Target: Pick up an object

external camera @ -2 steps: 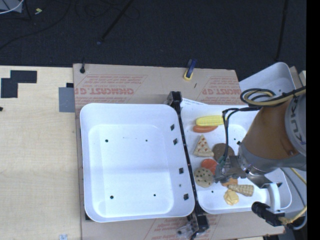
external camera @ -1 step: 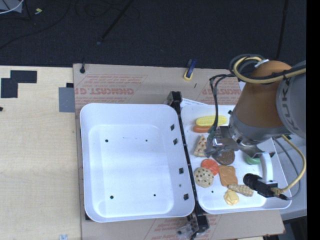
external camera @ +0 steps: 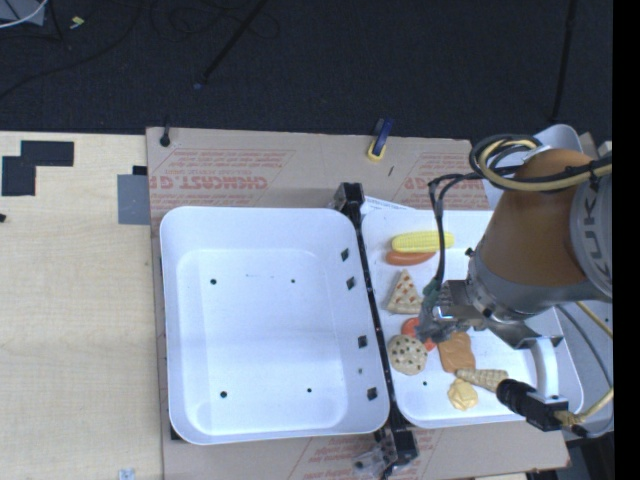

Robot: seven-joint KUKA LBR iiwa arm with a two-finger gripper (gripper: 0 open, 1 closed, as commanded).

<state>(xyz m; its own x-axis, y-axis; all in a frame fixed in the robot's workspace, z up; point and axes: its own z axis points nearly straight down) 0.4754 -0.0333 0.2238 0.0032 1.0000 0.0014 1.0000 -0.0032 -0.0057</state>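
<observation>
Down in the right bin my claw hung low over the toy food, my orange-banded wrist bulking above it and covering much of that bin's far side. How far the claw stood open, and whether it had anything in its grip, I could not tell; the slanted view from above gave me just a dark tangle of metal there.

Around the claw lay the pieces. At about twelve o'clock from it sat the corn cob, with a red-orange sausage just beside it on the near side. At ten o'clock lay the pizza slice, close by. At seven o'clock lay the round cookie, with a small red piece between it and the claw. At five o'clock, just beside the claw, lay an orange slab, then the waffle cone and a yellow lump further toward six o'clock.

At nine o'clock, well apart, sat the left bin, its rim touching the right bin's along a black clamped seam.
</observation>
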